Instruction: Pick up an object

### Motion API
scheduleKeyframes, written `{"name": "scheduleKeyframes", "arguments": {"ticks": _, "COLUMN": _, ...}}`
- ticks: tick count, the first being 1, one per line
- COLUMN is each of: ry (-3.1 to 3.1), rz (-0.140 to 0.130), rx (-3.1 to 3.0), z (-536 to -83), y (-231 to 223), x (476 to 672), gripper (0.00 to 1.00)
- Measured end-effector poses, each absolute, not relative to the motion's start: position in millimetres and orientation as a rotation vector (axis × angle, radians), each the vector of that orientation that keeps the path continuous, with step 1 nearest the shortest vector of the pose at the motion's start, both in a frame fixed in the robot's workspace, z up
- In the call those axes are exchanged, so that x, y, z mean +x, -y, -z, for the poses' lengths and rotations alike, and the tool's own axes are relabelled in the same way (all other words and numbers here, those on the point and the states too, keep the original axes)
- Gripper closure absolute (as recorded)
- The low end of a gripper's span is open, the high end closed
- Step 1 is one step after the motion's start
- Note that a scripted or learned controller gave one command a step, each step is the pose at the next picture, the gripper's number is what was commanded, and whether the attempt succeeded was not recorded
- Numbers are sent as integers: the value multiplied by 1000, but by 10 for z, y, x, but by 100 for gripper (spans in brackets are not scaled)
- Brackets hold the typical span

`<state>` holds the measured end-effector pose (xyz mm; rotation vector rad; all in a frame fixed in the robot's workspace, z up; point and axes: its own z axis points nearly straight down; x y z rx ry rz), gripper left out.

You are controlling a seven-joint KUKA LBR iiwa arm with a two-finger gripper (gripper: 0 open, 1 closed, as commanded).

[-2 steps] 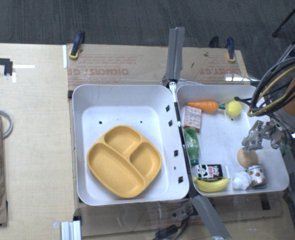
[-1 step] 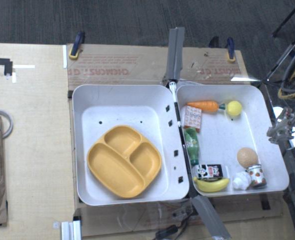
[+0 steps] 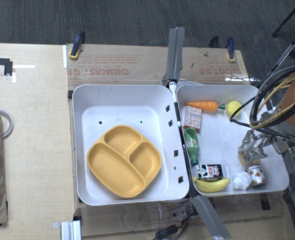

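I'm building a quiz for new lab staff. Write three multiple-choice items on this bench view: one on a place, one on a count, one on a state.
1. Where does the yellow divided plate lie?
A. left bin
B. right bin
C. on the cardboard

2. How many compartments does the plate have?
A. two
B. three
C. five

3. How does the carrot rest?
A. standing upright
B. lying flat
C. hanging from the gripper

Answers: 1 A, it sits on the left bin floor. 2 B, ridges split it into three wells. 3 B, it lies on its side at the right bin far end, beside the lemon.
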<state>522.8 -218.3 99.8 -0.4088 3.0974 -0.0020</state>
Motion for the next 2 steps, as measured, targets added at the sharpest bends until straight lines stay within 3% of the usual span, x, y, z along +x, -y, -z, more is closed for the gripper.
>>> {"name": "scheduleKeyframes", "arguments": {"ticks": 1, "ry": -3075, "rz": 9, "rx": -413, "z": -1035, "y": 2153, "x": 5298, "gripper": 0}}
{"name": "scheduleKeyframes", "arguments": {"ticks": 2, "ry": -2912, "rz": 2, "rx": -1158, "z": -1175, "y": 1719, "x": 6158, "gripper": 0}}
